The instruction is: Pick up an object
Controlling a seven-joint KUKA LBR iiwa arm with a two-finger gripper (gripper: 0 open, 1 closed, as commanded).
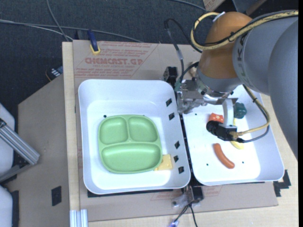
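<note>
The right bin (265, 167) holds an orange-red sausage (223, 156), a small yellow piece (238, 144), a teal object (240, 109) and a small orange object (216, 117). A green divided plate (130, 143) lies in the left bin (90, 126), with a yellow wedge (165, 163) at its lower right corner. My gripper (188, 100) hangs low over the far left corner of the right bin, near the wall between the bins. The grey arm and its orange band (222, 46) cover the bin's far part. I see nothing held in the gripper.
A black fitting (221, 129) with a yellow cable (258, 126) hangs off the arm over the right bin's middle. Cardboard (118, 60) lies under the bins, with a blue and yellow clip (93, 42) at its far edge. Cables run across the dark floor behind.
</note>
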